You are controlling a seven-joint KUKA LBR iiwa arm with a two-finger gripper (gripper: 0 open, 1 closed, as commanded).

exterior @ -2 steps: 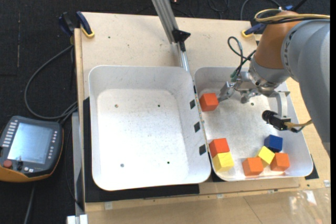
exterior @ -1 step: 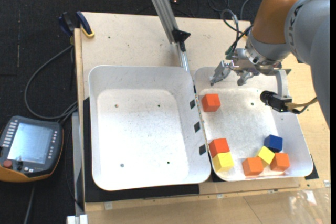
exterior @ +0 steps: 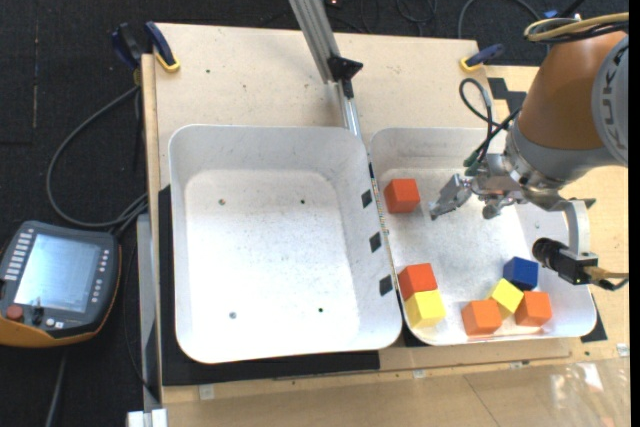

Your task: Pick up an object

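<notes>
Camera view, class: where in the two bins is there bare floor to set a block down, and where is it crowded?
Left bin: bare floor from wall to wall. Right bin: a free patch in the middle, between the lone orange block, the gripper and the front blocks. Crowded along the front: orange and yellow blocks touching, then orange, yellow, blue, orange.

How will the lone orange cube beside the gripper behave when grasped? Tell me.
The lone orange cube looks rigid and flat-sided, so it probably won't roll. It sits apart from other blocks, so the gripper likely has room. It seems small, likely light.

Six coloured cubes (exterior: 402, 195) in right bin (exterior: 440, 143)
</notes>
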